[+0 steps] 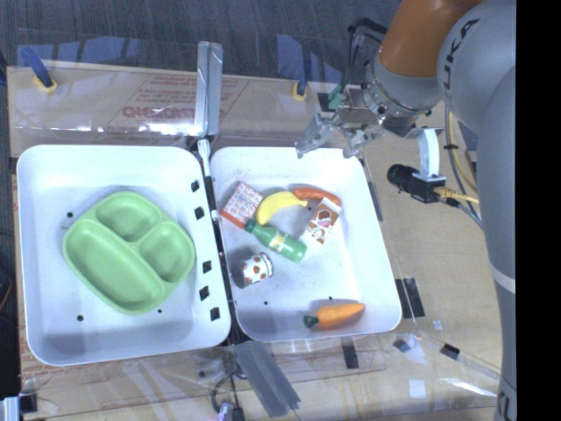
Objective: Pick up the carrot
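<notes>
Two-finger metal jaws (330,145) of the grey arm, spread apart and holding nothing, poised over the far rim of the right shallow white plastic bin (379,261). Just below the jaws in the view, inside that bin: a red sausage-shaped toy (312,194) touching a yellow toy banana (279,205), a small white-and-red carton (322,223) beside them, and a red-and-white patterned box (240,204) down and to the left. A green bottle (277,241) lies on its side beneath the banana; a small round red-and-white cup-like item (253,269) sits lower still. The orange toy carrot with green stub (335,315) lies well apart from the jaws, on its side, near the bin's near rim, touching no other item. Far left of the jaws, the left white bin (35,323) carries a light-green three-compartment plastic plate (128,251). Both bins rest on the table (412,253).
</notes>
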{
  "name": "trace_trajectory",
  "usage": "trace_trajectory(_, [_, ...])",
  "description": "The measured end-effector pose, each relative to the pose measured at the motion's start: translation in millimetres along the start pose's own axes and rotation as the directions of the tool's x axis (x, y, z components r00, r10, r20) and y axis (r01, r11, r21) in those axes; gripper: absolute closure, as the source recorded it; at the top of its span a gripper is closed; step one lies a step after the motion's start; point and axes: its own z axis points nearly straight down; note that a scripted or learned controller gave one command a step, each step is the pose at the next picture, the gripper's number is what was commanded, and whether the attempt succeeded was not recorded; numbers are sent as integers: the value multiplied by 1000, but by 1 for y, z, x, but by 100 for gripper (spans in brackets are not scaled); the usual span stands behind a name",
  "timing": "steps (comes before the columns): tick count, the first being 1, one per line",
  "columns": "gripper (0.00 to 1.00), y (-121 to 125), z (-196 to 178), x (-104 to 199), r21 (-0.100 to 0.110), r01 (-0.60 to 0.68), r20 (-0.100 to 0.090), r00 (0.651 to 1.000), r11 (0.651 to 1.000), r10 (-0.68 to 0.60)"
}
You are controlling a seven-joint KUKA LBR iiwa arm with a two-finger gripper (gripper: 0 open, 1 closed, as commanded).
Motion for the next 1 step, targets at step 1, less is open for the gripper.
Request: trace_trajectory(1, [0, -77, 122, -27, 2, -159, -1, 987, 987, 159])
